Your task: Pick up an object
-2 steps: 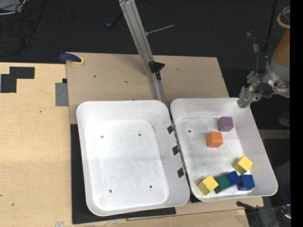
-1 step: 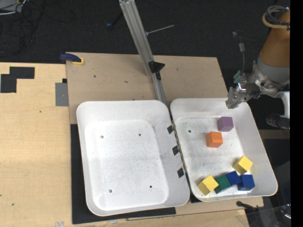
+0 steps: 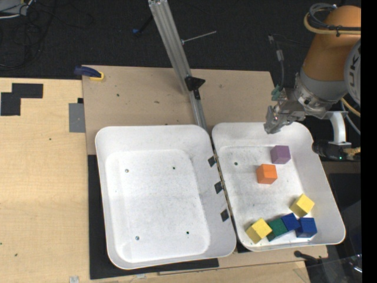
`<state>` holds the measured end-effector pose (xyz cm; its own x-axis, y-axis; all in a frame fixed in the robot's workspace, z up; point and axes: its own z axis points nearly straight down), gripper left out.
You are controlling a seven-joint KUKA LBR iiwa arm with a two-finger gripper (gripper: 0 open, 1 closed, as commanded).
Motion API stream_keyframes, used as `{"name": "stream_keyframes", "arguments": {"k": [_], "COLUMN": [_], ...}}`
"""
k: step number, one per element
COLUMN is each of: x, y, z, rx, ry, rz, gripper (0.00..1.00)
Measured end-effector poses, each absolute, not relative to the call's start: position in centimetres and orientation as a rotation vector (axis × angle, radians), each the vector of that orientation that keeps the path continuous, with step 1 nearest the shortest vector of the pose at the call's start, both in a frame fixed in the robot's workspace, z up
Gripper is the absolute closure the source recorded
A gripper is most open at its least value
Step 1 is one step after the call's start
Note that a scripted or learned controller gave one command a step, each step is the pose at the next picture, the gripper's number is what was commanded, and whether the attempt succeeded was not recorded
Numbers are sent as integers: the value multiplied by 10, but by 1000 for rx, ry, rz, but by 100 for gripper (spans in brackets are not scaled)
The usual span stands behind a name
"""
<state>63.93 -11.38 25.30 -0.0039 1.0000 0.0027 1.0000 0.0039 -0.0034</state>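
End effector (image 3: 275,124), grip state unclear, hovers near the purple cube (image 3: 280,154) in the right bin (image 3: 330,187).

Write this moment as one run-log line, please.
gripper: above right bin far edge, holding nothing | nearest: purple cube | orange cube untouched

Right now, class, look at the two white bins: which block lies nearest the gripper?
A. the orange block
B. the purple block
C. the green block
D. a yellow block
B. The purple block sits in the right bin just below the gripper, while the orange block lies further down, and the green block and the yellow blocks lie near the bin's lower edge.
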Motion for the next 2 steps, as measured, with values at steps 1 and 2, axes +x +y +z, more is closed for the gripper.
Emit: {"name": "stream_keyframes", "arguments": {"k": [1, 2], "x": [628, 632], "y": [-56, 4], "z": [254, 243], "rx": [-2212, -2213], "ry": [-2224, -2222], "rz": [2, 3], "gripper": [100, 100]}}
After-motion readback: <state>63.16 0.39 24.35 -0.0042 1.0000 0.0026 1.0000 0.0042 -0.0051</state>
